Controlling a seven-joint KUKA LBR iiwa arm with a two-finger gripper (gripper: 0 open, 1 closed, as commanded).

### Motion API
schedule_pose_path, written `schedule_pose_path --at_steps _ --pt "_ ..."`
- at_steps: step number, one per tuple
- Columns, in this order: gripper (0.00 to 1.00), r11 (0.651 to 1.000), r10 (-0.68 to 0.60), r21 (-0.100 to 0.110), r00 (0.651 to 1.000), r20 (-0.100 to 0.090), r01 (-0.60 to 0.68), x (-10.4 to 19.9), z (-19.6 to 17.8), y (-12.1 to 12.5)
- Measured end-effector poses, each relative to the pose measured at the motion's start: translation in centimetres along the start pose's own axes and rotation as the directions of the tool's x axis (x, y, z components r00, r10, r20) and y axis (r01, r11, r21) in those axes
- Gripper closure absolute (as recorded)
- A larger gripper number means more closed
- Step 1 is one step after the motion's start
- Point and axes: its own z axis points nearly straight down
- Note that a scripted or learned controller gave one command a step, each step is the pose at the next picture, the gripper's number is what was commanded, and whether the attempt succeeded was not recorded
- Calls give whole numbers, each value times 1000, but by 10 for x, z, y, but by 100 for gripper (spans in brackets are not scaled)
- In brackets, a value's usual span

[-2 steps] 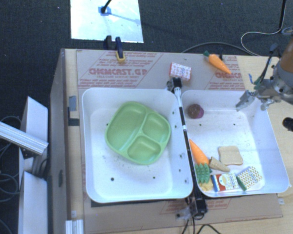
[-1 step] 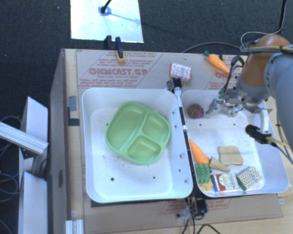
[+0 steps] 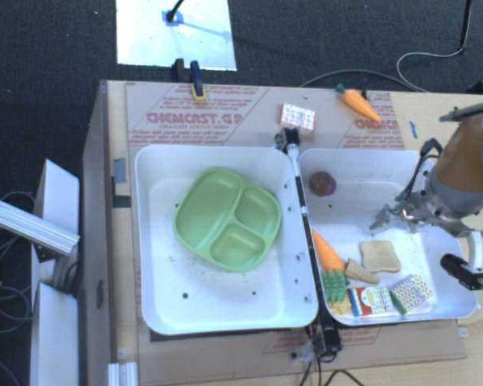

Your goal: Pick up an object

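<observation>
Presently the gripper [image 3: 389, 218] is seen low over the right bin [image 3: 362, 185], its two fingers spread apart and nothing caught between them. It is carried by the grey arm [image 3: 467, 167], whose orange band is visible at the right edge of the view. Just below the fingertips a slice of toast [image 3: 380, 256] is found lying flat on the bin floor, apart from the gripper. To the left of the toast an orange carrot [image 3: 328, 252] is laid along the bin's left wall, with a green studded piece [image 3: 334, 284] beneath it. Along the front wall a small printed box [image 3: 371, 300] and a checked packet [image 3: 411, 291] are placed side by side. A dark round object [image 3: 322, 184] is set near the bin's back left corner, well apart from the rest. In the left bin [image 3: 165, 296] a green divided plate [image 3: 227, 218] is held, tilted slightly. Behind the bins, on the bench board [image 3: 193, 119], a second carrot [image 3: 359, 102] and a small patterned box [image 3: 297, 117] are seen.
</observation>
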Motion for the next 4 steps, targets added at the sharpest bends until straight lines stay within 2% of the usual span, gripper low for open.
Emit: schedule_pose_path --at_steps 1,2,3,4 --pt "0 1000 1 1 1000 -1 -1 -10 0 -69" --pt "0 1000 -3 -1 1000 -2 3 50 0 -31" --pt "0 1000 -2 -2 1000 -1 2 103 0 -12" --pt "0 1000 -4 -3 1000 -1 4 107 0 62"
